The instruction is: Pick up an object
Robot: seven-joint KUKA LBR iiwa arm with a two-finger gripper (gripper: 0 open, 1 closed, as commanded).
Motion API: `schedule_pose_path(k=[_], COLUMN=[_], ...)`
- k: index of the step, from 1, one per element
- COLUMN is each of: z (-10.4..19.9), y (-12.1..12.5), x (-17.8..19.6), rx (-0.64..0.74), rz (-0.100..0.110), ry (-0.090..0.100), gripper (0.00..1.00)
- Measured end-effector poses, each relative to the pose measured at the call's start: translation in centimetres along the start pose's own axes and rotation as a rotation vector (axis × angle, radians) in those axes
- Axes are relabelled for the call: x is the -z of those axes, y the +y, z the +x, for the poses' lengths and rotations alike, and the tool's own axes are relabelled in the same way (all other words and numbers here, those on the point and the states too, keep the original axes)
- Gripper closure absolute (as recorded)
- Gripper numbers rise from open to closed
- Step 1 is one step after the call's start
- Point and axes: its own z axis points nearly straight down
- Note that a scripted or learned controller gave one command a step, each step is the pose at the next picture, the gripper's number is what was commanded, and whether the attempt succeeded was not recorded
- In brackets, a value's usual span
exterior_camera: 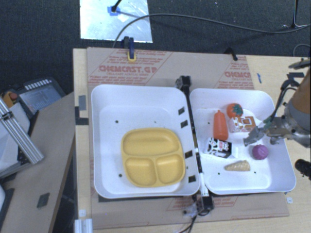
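Camera view looks down on two shallow white bins side by side on a bench. Left bin (104, 110) holds a yellow divided plate (152, 157) with three compartments, lying flat near its middle.

Right bin (279, 178) holds the small objects. An orange carrot-shaped piece (220, 125) lies lengthwise near the bin's left part, with a small black-and-white carton (219, 147) just below it. A round orange-red toy with a green top (234, 109) sits toward the far side, and a white-and-orange packet (242, 124) lies just beside it. A tan cone-shaped piece (237, 166) lies near the front, and a purple ball (260, 152) rests to its right.

From the right edge the grey arm reaches over the right bin, and its gripper (260, 134) hangs between the packet and the purple ball, just above the ball. Nothing shows between its fingers; whether they are spread or pressed together cannot be told.
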Motion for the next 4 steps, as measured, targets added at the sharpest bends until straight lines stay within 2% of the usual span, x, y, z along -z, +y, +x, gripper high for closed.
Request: schedule_pose_path(k=[1,2,3,4], z=[0.0,0.3,0.7,0.8], y=[0.3,-0.1,0.8,0.9], x=[0.6,-3.7,-9.0,-11.5], rx=[0.004,0.002,0.001,0.002], rz=[-0.012,-0.010,-0.013,-0.011], ry=[-0.003,-0.001,-0.001,-0.001], gripper=[0.00,0.00,0.00,0.00])
